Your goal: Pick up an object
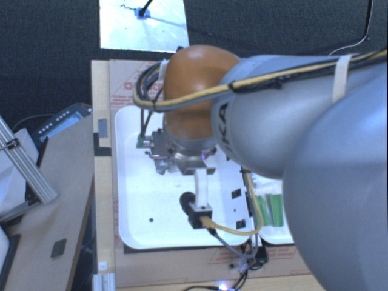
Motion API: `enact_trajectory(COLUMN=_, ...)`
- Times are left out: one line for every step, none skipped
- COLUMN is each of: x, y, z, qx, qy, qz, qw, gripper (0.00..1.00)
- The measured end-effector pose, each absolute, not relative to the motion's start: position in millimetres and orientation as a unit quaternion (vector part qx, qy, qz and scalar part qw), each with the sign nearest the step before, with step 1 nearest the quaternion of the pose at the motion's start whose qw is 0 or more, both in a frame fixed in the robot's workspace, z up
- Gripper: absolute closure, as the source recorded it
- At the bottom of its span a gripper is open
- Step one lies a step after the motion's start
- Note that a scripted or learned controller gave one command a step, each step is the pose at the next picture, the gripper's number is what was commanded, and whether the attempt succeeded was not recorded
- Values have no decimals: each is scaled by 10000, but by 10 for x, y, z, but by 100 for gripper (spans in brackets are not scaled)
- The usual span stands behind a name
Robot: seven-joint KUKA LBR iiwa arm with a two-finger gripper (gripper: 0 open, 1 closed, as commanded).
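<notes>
The grey arm (pixel 303 132) (huge from here) blocks nearly everything past the white bin (pixel 136 187), so the second bin (pixel 277 237) shows as a sliver off its right-hand edge. In that sliver lie green ribbed sticks (pixel 276 210), partly cut off by the arm. The white bin's floor is smooth and glossy, with one dark speck (pixel 151 219). The gripper (pixel 159 155) hangs over the white bin's middle, pointing down beneath the rounded orange band (pixel 194 90). I cannot tell how its jaws stand.
</notes>
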State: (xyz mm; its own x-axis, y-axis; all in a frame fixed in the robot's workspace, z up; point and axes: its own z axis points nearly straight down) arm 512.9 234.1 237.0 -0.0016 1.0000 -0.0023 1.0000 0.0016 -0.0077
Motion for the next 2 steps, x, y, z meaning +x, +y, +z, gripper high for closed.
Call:
enact_trajectory(x=5535, y=2344, z=3021, qx=-7059, qy=-7083, qz=-39, qw=-20, gripper=100)
enact_trajectory(x=5153, y=2337, z=2134, qx=-7068, qy=-7074, qz=46, qw=24, gripper=100)
